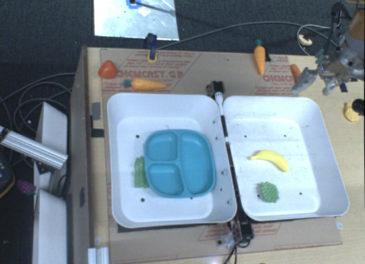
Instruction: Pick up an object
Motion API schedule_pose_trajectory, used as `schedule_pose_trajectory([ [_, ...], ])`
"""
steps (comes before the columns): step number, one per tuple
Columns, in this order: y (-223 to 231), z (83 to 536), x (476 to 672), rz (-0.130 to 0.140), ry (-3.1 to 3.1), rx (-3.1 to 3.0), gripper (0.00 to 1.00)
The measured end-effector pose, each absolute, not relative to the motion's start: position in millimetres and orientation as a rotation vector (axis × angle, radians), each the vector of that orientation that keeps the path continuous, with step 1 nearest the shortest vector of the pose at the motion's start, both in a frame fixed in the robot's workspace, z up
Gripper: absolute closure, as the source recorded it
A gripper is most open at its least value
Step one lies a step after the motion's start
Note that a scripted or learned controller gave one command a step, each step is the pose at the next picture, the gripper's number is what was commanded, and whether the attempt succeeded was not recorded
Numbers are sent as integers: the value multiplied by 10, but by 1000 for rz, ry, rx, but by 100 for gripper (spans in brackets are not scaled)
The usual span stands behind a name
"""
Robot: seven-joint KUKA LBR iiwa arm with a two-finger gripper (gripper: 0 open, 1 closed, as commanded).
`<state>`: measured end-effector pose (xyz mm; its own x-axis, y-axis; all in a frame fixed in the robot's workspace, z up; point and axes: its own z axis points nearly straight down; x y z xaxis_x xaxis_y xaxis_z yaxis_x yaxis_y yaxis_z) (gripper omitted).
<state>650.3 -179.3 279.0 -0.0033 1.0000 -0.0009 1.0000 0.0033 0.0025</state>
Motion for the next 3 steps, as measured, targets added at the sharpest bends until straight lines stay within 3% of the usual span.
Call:
schedule_pose_trajectory([
  [1,-2066,873,6239,-2,2223,2222,0],
  [2,-1306,842,5703,2,2225,2217,0],
  [3,-1315,953,5712,3,2225,2214,100],
])
